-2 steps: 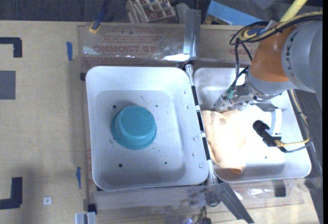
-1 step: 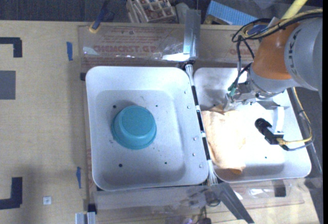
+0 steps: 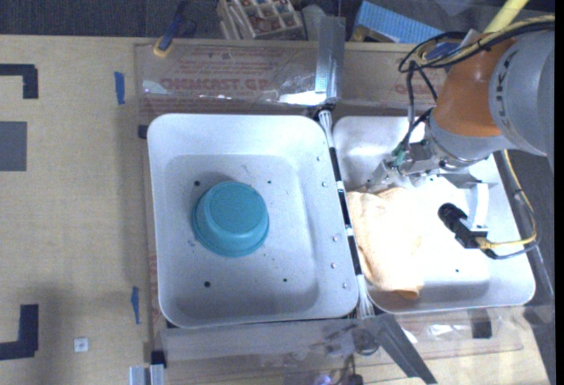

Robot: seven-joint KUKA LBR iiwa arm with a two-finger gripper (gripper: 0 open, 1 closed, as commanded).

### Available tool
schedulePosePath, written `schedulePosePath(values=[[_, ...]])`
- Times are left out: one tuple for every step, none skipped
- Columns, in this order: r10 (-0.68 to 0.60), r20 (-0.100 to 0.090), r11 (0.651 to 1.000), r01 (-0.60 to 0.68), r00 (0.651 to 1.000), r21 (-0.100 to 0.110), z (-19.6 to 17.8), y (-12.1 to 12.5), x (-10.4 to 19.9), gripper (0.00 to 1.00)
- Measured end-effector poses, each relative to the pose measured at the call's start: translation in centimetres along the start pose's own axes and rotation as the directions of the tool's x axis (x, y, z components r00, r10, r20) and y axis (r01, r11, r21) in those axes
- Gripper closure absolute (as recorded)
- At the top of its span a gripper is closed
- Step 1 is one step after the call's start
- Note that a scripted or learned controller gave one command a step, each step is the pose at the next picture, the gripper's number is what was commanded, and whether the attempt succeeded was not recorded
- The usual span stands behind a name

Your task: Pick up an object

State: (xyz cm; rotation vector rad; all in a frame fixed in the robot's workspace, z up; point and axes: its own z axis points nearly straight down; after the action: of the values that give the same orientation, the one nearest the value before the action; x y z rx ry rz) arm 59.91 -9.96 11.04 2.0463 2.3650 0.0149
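Observation:
A teal bowl lies upside down in the middle of the left bin. A pale yellow cloth lies crumpled in the left half of the right bin, reaching its front wall. My gripper hangs low over the right bin, at the cloth's far edge, below the grey wrist and its orange band. Its tip is dark and small against the cloth, and nothing is visibly lifted.
A black part on a white bracket with a yellow cable sticks out beside the wrist over the right bin. Clear plastic wrap and boxes lie behind the bins. The wooden bench stretches to the left.

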Motion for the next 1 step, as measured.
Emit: schedulePosePath(values=[[0.082, -0.001, 0.997, -0.082, 0.997, 0.014, 1.94, 4.22, -0.52, 0.00]])
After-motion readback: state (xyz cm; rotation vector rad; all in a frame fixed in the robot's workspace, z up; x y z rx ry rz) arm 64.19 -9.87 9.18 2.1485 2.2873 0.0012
